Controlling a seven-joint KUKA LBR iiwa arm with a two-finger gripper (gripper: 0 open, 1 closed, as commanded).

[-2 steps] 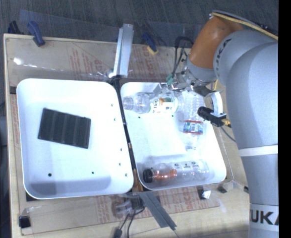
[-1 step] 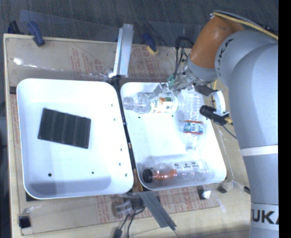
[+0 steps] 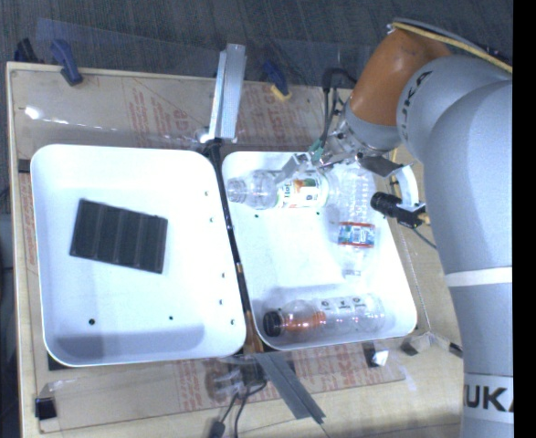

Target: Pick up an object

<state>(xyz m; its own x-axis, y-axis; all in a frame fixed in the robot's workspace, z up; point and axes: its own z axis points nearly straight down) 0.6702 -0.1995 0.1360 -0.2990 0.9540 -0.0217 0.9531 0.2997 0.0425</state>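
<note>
Clear plastic bottles, right bin; claw state unreadable.
Well left of the claw (image 3: 327, 153): flat dark ribbed rectangular pad (image 3: 120, 235), alone in left white bin (image 3: 44, 245). Just left-below the claw: clear bottle with orange-green label (image 3: 281, 191). Just below: blue-labelled clear bottle (image 3: 354, 222). Furthest below: black-capped clear bottle (image 3: 327, 316). Likely light, slick, crushable; grip mid-body across the width.

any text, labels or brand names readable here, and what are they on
"UKA" in white letters on the grey arm, cut off at the frame's edge.
Blue label on the upright clear bottle: too small to read.
Label on the bottle at the bin's top: blurred, unreadable.
Orange-tinted bottle lying at the bin's front: no legible text.
Red print on the bench board: too faint to read.
</note>
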